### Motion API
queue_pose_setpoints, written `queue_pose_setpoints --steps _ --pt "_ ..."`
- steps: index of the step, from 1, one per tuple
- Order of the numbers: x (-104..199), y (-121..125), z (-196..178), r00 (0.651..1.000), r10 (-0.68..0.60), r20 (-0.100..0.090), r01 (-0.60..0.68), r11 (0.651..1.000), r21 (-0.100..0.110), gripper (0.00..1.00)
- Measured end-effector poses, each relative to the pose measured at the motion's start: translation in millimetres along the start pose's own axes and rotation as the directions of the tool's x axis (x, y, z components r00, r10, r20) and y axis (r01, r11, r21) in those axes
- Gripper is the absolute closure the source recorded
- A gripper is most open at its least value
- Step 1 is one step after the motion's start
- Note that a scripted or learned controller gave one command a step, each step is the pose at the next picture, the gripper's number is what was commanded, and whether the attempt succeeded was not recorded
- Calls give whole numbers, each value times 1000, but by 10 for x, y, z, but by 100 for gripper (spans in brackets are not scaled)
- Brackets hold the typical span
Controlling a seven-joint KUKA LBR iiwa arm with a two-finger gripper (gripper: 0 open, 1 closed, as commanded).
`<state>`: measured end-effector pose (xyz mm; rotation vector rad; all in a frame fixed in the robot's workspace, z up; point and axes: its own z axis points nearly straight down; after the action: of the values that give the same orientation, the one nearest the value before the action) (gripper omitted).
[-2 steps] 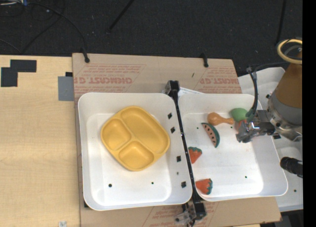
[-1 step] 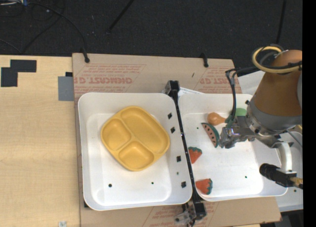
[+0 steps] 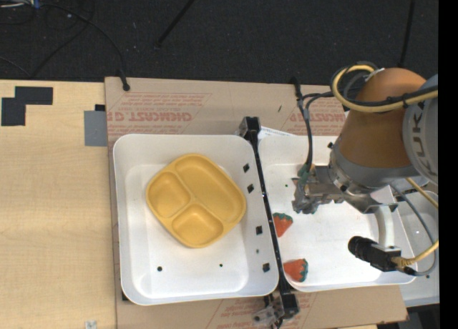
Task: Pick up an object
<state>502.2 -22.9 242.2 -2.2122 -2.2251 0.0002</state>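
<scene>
The left bin is white and shallow. In it lies a yellow plate with three parts, turned at a slant. The plate sits near the middle of that bin, a bit toward the far side.

A black bar runs between the two bins.

The right bin sits just beside the left one. Near its left wall lies a small red toy strawberry with a green top. A second red and green strawberry lies closer to the near edge of the same bin. The two are near each other but do not touch.

The gripper hangs over the right bin, just right of the first strawberry and a bit farther back. It is dark and blurry, so I cannot tell how it is set. Nothing can be seen in its grasp. Above it is the big orange band of the arm, with a yellow cable looped on top.
</scene>
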Motion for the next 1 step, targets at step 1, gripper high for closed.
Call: queue_pose_setpoints --steps 1 --pt "556 -52 -37 1000 0 1 0 1000 1 100"
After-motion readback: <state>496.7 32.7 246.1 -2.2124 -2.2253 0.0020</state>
